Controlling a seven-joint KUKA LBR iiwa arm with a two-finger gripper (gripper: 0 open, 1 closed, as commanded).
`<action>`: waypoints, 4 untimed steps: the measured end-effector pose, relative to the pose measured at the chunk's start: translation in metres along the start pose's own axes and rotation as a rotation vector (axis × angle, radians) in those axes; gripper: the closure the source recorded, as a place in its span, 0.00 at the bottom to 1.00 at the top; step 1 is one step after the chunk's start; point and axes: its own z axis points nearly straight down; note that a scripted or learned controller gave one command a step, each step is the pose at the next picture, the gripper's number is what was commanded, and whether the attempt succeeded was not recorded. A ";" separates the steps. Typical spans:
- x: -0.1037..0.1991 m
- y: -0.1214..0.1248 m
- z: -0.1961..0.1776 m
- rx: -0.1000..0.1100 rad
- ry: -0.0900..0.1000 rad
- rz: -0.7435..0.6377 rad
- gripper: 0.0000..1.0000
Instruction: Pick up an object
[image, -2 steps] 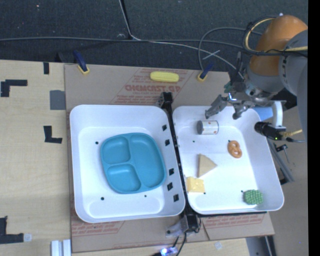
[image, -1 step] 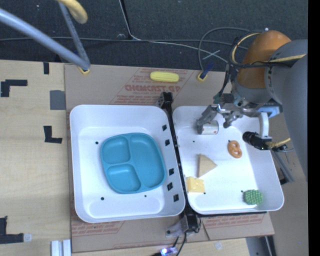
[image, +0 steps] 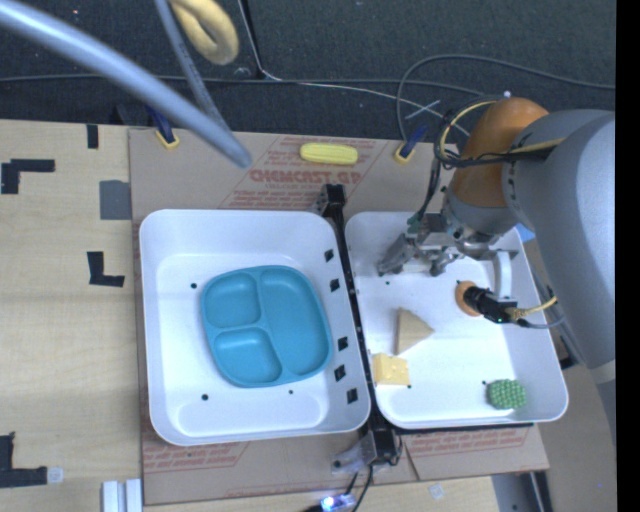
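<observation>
Two white bins sit side by side on a cardboard-covered bench. Over the right bin (image: 530, 395), the gripper (image: 418, 256) hangs with fingers spread, holding nothing. Below it lie a tan wedge (image: 410, 329) and a yellow block (image: 391, 371). A blue tray (image: 265, 325) sits in the left bin (image: 170, 300), well apart.

Pale wooden bench top (image: 60, 330) with black tape marks (image: 100, 268) at left, brown printed cardboard sheet (image: 290, 180) laid over it, dark carpeted floor (image: 330, 50) along the far edge, thin cables (image: 300, 82) trailing across it, even overhead light
</observation>
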 end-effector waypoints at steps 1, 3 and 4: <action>0.000 0.000 0.014 0.001 -0.001 0.000 0.00; 0.005 0.004 -0.041 -0.005 0.002 0.000 1.00; 0.006 0.011 -0.085 -0.005 0.001 0.000 1.00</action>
